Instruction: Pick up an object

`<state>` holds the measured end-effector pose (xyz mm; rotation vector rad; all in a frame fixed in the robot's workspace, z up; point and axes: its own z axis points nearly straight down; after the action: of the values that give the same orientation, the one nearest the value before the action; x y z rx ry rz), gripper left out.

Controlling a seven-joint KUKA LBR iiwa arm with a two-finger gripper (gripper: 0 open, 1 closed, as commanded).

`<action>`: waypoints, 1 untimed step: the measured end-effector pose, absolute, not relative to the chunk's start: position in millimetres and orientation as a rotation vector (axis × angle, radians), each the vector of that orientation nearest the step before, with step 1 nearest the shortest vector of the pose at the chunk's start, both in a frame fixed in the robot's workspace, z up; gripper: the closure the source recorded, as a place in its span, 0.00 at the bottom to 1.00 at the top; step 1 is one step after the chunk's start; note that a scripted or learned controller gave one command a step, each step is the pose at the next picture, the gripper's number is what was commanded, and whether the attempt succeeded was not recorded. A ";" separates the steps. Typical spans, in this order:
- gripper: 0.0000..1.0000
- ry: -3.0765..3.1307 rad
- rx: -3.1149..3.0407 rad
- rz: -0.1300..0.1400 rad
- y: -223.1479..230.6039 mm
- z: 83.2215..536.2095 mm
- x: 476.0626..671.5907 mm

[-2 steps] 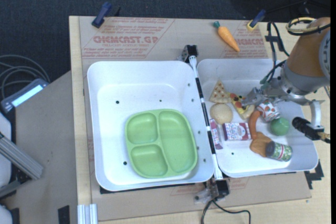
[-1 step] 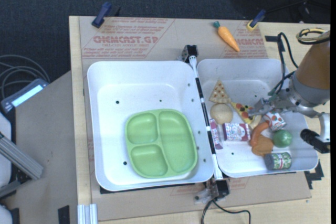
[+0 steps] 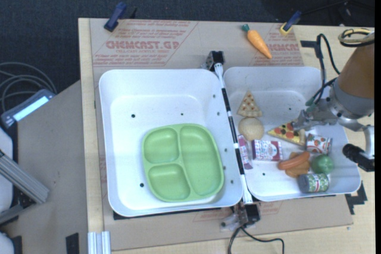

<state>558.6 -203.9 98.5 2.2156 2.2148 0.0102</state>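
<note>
The right bin (image 3: 280,75) holds several toy foods. A tan waffle wedge (image 3: 249,105) lies near its back, with a beige ball (image 3: 251,128) just in front of it. A pizza slice (image 3: 286,134) lies mid-bin, and a pink packet (image 3: 266,150) sits to its front left. Toward the front right are an orange sausage-like piece (image 3: 294,163), a green ball (image 3: 323,163), a can (image 3: 314,182) and a red-and-white carton (image 3: 318,144). My gripper (image 3: 305,118) hangs low over the right side of this bin, just behind the pizza slice's right end.
The left bin (image 3: 119,98) holds a green divided plate (image 3: 181,161). A toy carrot (image 3: 259,42) lies on the cardboard behind the right bin. Blue clamps (image 3: 115,16) (image 3: 290,21) sit at the board's back edge. The arm's cables (image 3: 323,65) run over the right rim.
</note>
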 end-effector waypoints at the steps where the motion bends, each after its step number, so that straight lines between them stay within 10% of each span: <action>1: 0.00 2.215 2.216 0.010 -203.9 98.4 558.5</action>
<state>558.5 -203.9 98.4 2.2158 2.2151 0.0100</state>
